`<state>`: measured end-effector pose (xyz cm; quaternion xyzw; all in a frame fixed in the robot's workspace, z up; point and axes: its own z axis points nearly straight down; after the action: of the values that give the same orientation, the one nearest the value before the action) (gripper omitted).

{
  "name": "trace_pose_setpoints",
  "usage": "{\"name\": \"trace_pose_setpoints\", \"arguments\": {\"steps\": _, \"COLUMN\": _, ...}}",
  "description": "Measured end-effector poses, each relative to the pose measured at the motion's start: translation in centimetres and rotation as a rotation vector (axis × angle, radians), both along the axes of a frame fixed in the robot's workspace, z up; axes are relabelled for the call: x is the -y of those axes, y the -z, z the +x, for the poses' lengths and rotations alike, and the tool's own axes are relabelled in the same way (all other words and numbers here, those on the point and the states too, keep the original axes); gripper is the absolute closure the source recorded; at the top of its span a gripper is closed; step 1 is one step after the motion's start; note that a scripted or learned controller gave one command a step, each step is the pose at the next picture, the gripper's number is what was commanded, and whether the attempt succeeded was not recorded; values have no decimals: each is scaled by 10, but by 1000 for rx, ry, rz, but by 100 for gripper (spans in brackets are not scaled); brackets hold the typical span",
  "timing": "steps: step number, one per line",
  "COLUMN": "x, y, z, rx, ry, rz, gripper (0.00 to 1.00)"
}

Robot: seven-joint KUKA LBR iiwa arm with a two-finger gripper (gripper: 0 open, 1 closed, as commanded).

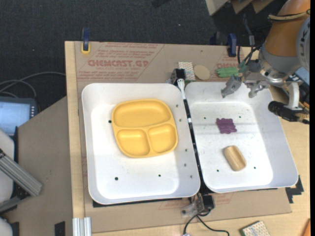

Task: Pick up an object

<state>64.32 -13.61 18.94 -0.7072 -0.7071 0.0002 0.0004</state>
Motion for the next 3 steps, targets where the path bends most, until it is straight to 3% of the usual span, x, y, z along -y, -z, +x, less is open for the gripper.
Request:
{"name": "trace_pose_setpoints", "arguments": {"steps": 1, "x": 19, "y": 109, "z": -24, "rx": -4, "ry": 3, "rz": 1, "gripper": 0}}
{"name": "trace_pose_setpoints", "arguments": {"steps": 2, "x": -34, "y": 105, "z": -72, "rx": -6, "ry": -3, "rz": 4, "gripper": 0}}
{"name": "trace_pose_setpoints", "arguments": {"steps": 3, "x": -30, "y": 94, "z": -69, "rx": 2, "ry": 1, "rz": 0, "gripper": 100}}
